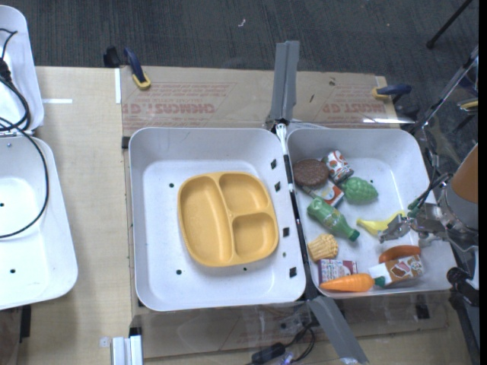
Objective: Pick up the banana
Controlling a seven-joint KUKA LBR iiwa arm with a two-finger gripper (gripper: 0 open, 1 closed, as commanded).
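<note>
The small yellow banana [373, 224] lies on the floor of the right bin [396, 139], towards its right side. My gripper [394, 228] reaches in from the right edge of the view and sits low in that bin, its tip right against the banana's right end. The metal parts of the gripper overlap that end of the banana. I cannot make out whether the banana is between them.
The right bin also holds a green bottle [331, 219], a green lumpy fruit [359, 190], a brown patty [310, 172], a carrot [348, 283], a corn piece [323, 245] and an orange sauce bottle [402, 265] below the gripper. A yellow divided plate [228, 219] lies in the left bin [152, 280].
</note>
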